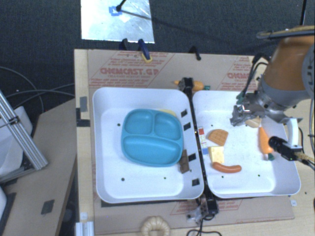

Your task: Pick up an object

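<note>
The right bin [256, 186] holds several toy foods: a tan wedge like a bread slice [218, 136], a yellow cheese block [216, 155], a sausage [227, 168], an orange carrot [265, 140] and a pale piece [254, 123] partly under the arm. My gripper [240, 116] hangs over the upper part of the right bin, above and to the right of the bread slice. I see nothing between its fingers.
The left bin [108, 181] holds a blue divided plate [151, 136]; a small brown piece [184, 162] lies by its right wall. A black clamp with an orange piece [189, 85] sits at the top of the divider. The arm body [290, 68] covers the right bin's upper right.
</note>
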Robot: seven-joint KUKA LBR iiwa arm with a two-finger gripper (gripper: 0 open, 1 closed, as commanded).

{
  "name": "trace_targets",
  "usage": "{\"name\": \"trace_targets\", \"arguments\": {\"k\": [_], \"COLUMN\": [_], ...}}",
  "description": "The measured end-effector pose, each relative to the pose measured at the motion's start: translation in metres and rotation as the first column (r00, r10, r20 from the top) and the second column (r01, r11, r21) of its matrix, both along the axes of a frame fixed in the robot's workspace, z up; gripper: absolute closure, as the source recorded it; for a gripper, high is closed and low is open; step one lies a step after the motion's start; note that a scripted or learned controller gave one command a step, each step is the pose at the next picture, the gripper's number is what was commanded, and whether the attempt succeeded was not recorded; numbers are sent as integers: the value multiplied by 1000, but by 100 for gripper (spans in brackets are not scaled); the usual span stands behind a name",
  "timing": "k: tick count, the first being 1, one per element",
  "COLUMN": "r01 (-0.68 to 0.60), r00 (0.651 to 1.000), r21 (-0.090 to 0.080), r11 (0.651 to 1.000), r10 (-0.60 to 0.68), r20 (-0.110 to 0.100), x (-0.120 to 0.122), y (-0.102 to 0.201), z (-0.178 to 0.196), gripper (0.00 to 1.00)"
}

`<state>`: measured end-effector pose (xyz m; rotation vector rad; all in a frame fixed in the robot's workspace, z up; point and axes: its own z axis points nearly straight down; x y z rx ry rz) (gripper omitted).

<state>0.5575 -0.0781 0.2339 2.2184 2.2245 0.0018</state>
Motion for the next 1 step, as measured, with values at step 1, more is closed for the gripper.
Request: {"name": "trace_targets", "arguments": {"k": [1], "r01": [0], "r00": [1000], "r21": [0], "r11": [1000], "r10": [0], "r20": [1], "x": [4], "y": [-2], "z": [-1], "gripper": [100]}}
